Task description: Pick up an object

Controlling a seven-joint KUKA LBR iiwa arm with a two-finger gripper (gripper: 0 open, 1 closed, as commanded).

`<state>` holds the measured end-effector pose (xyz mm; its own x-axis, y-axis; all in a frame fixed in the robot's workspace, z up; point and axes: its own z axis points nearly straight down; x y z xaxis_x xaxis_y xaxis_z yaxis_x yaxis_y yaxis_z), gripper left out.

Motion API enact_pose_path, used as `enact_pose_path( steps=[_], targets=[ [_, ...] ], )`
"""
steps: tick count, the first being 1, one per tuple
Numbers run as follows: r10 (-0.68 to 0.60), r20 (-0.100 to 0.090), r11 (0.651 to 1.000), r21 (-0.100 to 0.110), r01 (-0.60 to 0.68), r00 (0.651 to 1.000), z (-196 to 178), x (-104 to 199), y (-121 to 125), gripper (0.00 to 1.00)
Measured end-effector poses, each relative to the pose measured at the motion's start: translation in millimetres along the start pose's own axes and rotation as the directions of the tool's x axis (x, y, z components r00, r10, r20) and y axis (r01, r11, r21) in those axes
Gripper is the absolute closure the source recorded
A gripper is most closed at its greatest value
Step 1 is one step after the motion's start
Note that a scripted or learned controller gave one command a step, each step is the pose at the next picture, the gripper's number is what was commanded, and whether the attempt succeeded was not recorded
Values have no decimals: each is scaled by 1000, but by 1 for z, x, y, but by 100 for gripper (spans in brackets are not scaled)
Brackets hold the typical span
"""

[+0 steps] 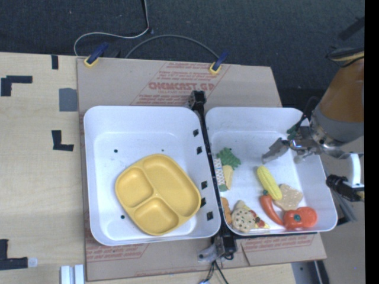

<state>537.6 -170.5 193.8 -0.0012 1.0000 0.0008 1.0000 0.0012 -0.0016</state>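
We are hovering the gripper [277, 152] over the right bin [249, 118], jaws apparently parted and holding nothing; the corn [269, 183] is still waiting.

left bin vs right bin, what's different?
The left white bin holds one yellow divided plastic plate; the right white bin holds several small toy foods, among them a yellow corn cob and a red tomato. The grey gripper is over the right bin, not the left. Both are shallow, white and rectangular.
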Motion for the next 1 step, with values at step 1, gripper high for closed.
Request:
enact_pose_path(
  steps=[1],
  targets=[
    [0, -3, 1000, 11, 0, 1000, 100, 9, -5, 0]
  ],
)
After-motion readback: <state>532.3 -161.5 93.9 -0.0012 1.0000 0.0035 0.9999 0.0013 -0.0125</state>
